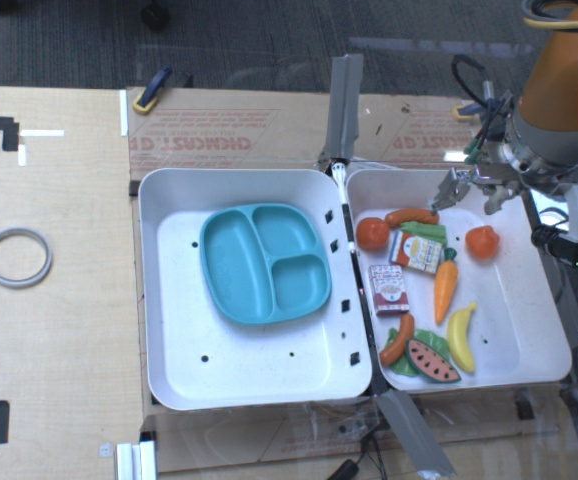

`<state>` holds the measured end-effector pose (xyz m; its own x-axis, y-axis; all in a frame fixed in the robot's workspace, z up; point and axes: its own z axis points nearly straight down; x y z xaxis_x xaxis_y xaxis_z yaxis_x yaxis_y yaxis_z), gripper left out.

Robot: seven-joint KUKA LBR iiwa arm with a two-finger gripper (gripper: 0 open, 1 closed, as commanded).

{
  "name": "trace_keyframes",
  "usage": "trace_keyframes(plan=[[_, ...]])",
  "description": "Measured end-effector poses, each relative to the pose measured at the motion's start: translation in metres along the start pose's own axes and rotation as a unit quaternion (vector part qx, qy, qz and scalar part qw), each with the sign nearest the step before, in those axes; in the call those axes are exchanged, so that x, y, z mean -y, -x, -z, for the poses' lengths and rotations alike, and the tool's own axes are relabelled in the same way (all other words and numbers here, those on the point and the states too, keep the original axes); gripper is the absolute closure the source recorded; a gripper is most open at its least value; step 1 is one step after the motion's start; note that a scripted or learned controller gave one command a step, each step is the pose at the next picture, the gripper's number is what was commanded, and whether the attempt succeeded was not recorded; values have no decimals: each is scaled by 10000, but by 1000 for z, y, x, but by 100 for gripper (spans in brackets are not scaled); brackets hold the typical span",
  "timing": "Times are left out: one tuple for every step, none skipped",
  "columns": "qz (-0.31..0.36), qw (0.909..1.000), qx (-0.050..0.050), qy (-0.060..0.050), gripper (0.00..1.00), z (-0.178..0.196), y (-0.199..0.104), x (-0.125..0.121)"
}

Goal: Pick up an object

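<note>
Object candidates: all in the right bin (529,363), none lifted. Gripper (472,190) hangs over that bin's far end, two fingers spread moderately, nothing between them. Arm (559,78) comes in from the right, so the wrist sits above the bin's far-right corner.

Nearest to the claw: a red tomato (482,241), just below and a bit right of the fingertips, apart from everything else. Likely the easiest target: free space on all sides for the fingers. Next out, a sausage (410,216) along the far wall and a second tomato (372,232) by the divider, near each other and the green-topped carton (420,249). Tighter there.

Mid-bin: carrot (445,284) lying lengthwise, touching the carton's corner; small red-and-white box (389,289) flat beside it. Near end: banana (460,336), watermelon slice (431,359), another sausage (398,339), bunched, overlapping a green piece I can't identify. Clutter looks dumped, no order.

Left bin (169,368) holds a teal divided plate (266,262), lying flat, well apart from the claw.

On the bench to the left: tape roll (15,257), outside both bins, irrelevant.
</note>
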<state>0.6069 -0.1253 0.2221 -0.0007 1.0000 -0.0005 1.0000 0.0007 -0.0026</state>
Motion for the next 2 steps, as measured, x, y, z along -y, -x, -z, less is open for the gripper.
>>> trace_keyframes(plan=[[745,9972,-5,1,0,-97,11,56],[1249,9922,6,22,0,-91,41,24]])
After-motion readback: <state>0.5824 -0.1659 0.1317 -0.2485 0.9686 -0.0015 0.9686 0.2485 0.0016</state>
